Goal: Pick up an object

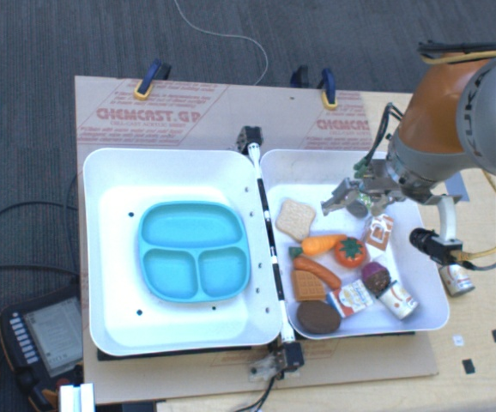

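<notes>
Hovering over the back part of the right bin (441,316), the gripper (357,197) is hanging with its two fingers spread wide, and nothing is sitting between them. The grey arm (454,127) with the orange band is reaching in from behind it.

No toy is being held, so the job is only starting. All the toy food is lying in front of the gripper, toward the near side of the bin. Closest, just in front and a bit to its side, is the slice of toast (295,219). A little farther in front are the carrot (323,245) and the tomato (350,251), which are touching. A small carton (379,232) is just beside them. Farther still are the hot dog (317,272), the waffle (309,287), the chocolate cookie (318,317) and a purple fruit (375,276).

To do this well, I think the gripper should be aiming at a toy that is lying alone, like the toast, going straight down with one finger on each side. Toys that are crowding together could be slipping away.

The blue plate (195,250) is sitting in the other bin, well apart.
</notes>
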`<state>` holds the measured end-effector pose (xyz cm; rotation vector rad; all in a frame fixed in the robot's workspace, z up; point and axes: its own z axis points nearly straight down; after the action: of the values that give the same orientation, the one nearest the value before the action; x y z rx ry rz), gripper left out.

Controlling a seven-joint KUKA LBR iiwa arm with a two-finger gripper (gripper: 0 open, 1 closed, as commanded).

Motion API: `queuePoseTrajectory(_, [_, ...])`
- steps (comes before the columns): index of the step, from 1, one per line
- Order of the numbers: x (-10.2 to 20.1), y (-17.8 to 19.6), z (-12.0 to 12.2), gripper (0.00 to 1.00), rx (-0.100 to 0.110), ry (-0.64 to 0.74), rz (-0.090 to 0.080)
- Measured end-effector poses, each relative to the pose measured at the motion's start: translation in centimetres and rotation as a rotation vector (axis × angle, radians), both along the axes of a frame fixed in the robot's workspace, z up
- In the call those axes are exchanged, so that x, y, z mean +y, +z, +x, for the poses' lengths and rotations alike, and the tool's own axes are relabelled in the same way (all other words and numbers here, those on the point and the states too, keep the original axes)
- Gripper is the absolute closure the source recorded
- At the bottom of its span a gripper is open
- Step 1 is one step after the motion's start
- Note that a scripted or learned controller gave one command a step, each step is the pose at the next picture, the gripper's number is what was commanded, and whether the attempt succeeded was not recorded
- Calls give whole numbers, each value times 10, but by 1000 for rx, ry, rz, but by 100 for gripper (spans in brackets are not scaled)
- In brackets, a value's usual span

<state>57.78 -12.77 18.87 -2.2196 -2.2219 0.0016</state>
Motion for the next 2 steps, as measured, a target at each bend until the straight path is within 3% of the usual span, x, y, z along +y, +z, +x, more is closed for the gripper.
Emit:
queuePoseTrajectory(1, [20,-99,13,0,-10,0,-1])
queuePoseTrajectory(2, [1,-98,-58,0,-17,-3,-4])
